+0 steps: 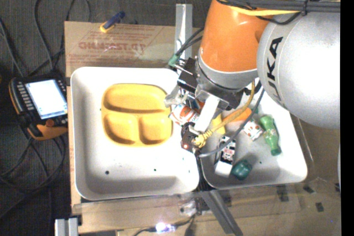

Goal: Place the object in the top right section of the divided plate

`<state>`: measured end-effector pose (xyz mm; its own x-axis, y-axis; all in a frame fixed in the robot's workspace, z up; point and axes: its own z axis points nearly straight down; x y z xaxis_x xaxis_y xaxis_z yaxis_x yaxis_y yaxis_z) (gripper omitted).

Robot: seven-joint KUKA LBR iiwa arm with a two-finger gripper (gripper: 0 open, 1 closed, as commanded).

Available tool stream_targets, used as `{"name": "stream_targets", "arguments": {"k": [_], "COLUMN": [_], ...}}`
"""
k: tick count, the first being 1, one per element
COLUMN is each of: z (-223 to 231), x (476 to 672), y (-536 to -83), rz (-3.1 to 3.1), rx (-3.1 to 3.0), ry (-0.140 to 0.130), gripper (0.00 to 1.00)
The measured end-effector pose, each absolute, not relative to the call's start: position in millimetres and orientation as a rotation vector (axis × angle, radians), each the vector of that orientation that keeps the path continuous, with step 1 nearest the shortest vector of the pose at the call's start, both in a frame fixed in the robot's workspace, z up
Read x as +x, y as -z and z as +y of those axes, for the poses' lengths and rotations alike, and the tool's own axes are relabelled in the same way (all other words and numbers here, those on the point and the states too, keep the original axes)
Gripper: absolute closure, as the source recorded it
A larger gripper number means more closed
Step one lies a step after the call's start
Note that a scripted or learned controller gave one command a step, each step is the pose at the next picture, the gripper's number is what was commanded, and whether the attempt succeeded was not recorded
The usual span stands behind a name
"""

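From above, the yellow divided plate (137, 114) sits in the left bin (94, 174), and all its sections look bare. The claw (185, 108) hangs at the plate's right edge near something orange and white (182, 114); its grip cannot be told, so placing is not yet done.

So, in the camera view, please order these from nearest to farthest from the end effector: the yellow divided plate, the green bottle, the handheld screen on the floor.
The end effector sits between the two bins.
1. Yellow divided plate: just to its left, in the left bin.
2. Green bottle: to the right, in the right bin.
3. Handheld screen: far left, on the floor.
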<state>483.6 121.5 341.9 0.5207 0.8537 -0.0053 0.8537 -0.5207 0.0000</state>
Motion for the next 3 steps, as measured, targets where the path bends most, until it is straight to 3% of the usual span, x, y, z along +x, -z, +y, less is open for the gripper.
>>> {"name": "stream_targets", "arguments": {"k": [1,2,3], "z": [130,121,112], "x": [483.4,544.5,488.5], "y": [-336,-434,-206], "rz": [1.518,1.56,1.605], "rx": [2.748,2.724,2.704], "ry": [0.01,0.005,0.013], "gripper": [1.0,1.0,1.0]}}
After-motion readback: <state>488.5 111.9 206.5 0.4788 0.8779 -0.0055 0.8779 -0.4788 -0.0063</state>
